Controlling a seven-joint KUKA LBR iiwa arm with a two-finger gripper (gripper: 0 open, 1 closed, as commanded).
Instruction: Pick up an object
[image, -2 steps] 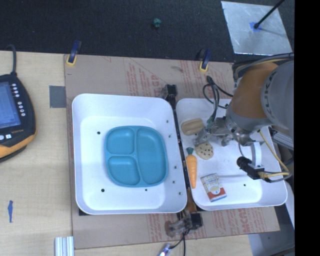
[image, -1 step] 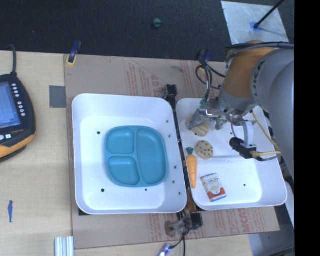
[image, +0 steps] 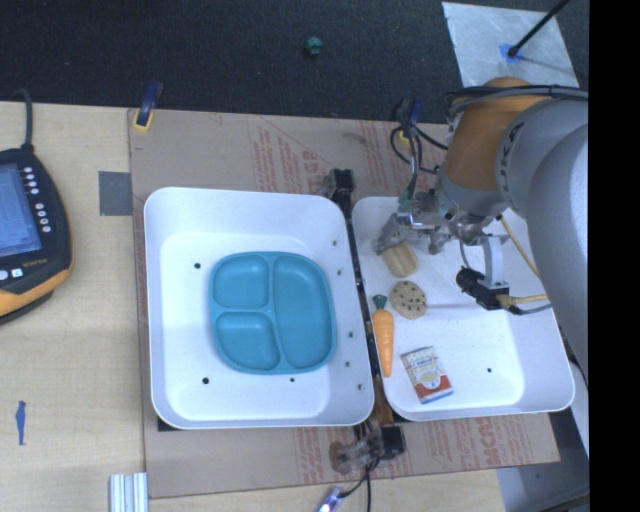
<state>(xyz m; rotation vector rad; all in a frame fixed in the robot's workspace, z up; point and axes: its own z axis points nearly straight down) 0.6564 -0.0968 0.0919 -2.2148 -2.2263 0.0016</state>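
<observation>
Glossy white bin (image: 500, 385) | round speckled cookie (image: 408, 298) | tapered orange carrot (image: 383, 341)

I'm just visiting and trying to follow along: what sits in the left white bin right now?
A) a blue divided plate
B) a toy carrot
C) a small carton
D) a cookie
A: the blue divided plate lies in the left bin, while the carrot, cookie and small carton all lie in the right bin.

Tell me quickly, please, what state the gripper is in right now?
Gripper: low over the tan block in the right bin; open or shut cannot be told.
</observation>
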